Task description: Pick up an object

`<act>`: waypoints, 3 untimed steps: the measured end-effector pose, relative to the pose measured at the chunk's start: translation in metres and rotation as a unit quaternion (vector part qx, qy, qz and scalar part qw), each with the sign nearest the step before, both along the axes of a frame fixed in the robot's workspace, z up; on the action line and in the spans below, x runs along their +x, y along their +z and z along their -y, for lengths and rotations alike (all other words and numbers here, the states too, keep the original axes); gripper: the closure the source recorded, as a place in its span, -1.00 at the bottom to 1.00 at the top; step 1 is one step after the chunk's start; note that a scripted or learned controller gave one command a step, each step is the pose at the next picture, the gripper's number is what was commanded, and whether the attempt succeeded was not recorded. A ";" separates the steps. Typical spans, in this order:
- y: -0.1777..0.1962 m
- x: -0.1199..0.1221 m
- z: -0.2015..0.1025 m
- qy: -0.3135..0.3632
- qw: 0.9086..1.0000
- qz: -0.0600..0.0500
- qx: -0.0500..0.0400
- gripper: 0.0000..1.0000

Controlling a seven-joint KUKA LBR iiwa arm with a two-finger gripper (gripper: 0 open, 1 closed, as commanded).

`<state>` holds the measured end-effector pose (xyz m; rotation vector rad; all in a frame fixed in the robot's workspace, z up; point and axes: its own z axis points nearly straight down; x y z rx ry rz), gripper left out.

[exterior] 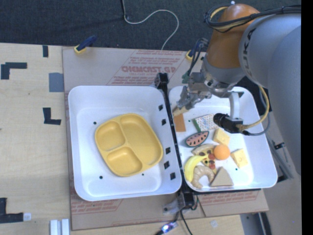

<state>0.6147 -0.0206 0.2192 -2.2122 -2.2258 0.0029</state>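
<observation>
1. Hovering at the right bin [266, 177]'s far-left corner, the gripper [182, 105] hangs low; whether it grips anything, I cannot tell.
2. The orange block [179, 123] lies just beneath, against the left wall, long axis running far-to-near.

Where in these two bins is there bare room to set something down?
Left bin: bare white floor all around the yellow tray, widest along its far edge and the near left corner. Right bin: crowded with toy food in the near half, with the tool over the far left corner.
</observation>
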 end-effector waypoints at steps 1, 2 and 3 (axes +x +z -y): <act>0.006 -0.003 -0.043 0.000 1.000 0.001 0.000 1.00; -0.003 -0.004 -0.058 -0.002 1.000 0.000 -0.001 1.00; 0.012 -0.011 -0.049 -0.002 1.000 0.001 -0.001 1.00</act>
